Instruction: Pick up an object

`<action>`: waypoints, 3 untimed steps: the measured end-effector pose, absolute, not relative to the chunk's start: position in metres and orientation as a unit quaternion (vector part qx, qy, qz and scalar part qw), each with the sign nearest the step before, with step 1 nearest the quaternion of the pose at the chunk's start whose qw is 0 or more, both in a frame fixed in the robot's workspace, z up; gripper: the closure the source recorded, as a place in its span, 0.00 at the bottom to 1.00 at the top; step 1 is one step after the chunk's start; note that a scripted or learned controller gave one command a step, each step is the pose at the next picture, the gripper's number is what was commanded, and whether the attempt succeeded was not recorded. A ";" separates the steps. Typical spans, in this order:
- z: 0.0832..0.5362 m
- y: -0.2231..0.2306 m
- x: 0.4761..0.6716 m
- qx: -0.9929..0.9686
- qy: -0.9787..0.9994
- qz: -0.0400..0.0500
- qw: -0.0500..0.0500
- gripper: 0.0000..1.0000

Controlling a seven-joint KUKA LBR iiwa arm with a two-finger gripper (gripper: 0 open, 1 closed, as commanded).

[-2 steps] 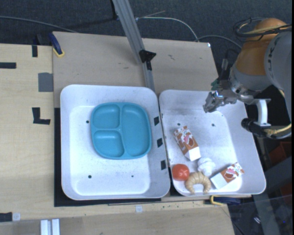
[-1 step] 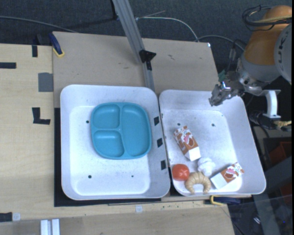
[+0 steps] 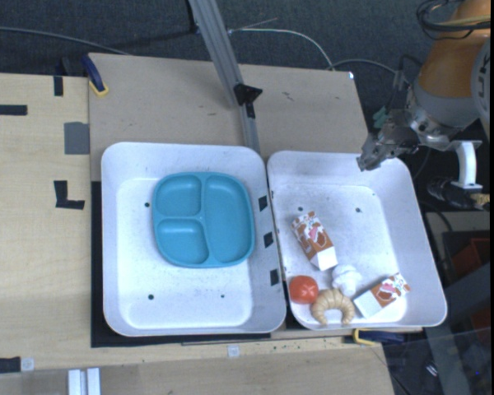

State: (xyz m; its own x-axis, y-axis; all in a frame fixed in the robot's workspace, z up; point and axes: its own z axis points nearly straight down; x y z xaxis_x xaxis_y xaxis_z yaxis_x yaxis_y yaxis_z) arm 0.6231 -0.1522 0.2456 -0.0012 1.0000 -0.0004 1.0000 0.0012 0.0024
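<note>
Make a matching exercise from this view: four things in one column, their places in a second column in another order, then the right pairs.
Things:
1. blue divided plate
2. red tomato
3. croissant
4. gripper

Places:
A. over the far rim of the right bin
B. in the left bin
C. by the near wall of the right bin, right of the tomato
D. near left corner of the right bin

Pairs: 1-B, 2-D, 3-C, 4-A
</note>
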 end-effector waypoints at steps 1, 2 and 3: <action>0.232 -0.097 0.625 0.705 0.709 0.000 -0.001 1.00; 0.239 -0.036 0.629 0.704 0.710 0.001 -0.001 1.00; 0.246 0.018 0.627 0.704 0.710 0.001 -0.001 1.00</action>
